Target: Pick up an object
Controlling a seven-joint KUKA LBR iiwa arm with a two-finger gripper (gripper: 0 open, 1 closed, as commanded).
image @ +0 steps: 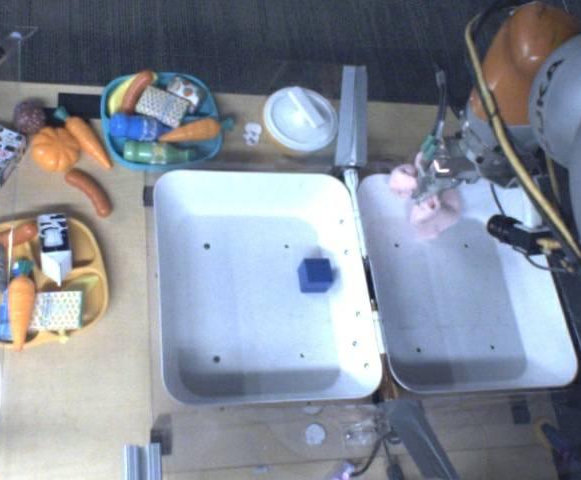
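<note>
My gripper [434, 180] hangs over the far left corner of the right bin [490, 368]. A pale pink lumpy object [430, 213] sits between its fingers, and the gripper is shut on it. One pink lobe [403, 178] overlaps the bin's far rim, so the object looks lifted off the floor. A small blue cube [316, 274] lies on the floor of the left bin [220, 368], right of its middle.
A metal divider post [349, 118] stands behind the gap between the bins, with a white lidded bowl [300, 118] to its left. A blue basket [160, 120] and a yellow tray [35, 283] of toy food sit on the bench at left. Cables [530, 236] hang over the right bin's right side.
</note>
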